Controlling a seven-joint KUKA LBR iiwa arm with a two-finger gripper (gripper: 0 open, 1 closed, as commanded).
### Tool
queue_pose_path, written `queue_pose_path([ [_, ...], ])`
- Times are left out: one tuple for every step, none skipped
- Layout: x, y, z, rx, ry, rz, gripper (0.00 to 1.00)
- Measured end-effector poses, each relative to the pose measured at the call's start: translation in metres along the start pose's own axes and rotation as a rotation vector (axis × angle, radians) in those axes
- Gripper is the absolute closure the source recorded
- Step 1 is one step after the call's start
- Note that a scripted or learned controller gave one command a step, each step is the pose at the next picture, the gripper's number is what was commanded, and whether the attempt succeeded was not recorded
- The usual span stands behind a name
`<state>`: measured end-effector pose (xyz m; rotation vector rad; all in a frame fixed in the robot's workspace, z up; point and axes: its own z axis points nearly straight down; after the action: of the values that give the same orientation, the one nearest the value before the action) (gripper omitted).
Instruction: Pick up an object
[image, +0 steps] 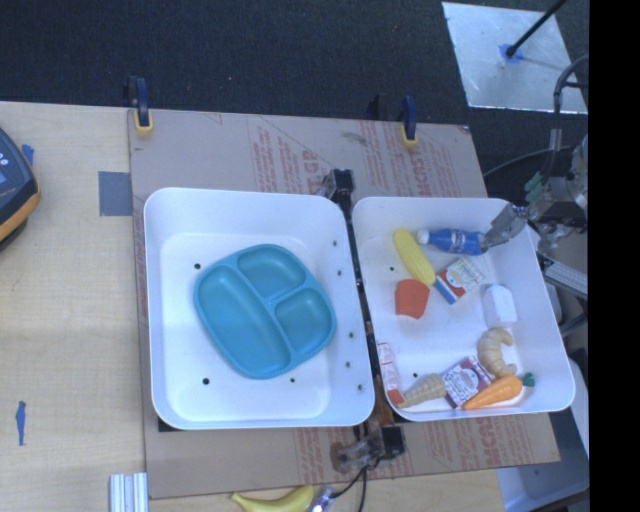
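Note:
My gripper (503, 226) reaches in from the right, low over the far right corner of the right bin (556, 330). Its tip lies right at the right end of a blue bottle (451, 240) that lies on its side. Whether it touches the bottle is unclear. Also in this bin are a yellow corn cob (413, 256), a red piece (411, 298), a small red-and-white carton (460, 279), a white block (499, 303), a croissant (496, 350), an ice-cream cone (424, 390), a small packet (464, 381) and a carrot (494, 393).
The left bin (170, 300) holds a blue divided plate (264, 310). A banana (275, 498) lies at the bench's near edge. Clamps (141, 104) hold the cardboard sheet at the back. A yellow-edged device (12, 190) sits at the far left.

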<state>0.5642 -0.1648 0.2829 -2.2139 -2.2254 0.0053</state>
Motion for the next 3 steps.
queue_pose_path([
  [0.044, -0.088, 0.175, 0.001, 0.001, -0.001, 0.00],
  [0.061, -0.024, 0.191, 0.000, 0.000, -0.001, 0.00],
  [0.072, 0.048, 0.191, -0.002, 0.002, 0.002, 0.00],
])
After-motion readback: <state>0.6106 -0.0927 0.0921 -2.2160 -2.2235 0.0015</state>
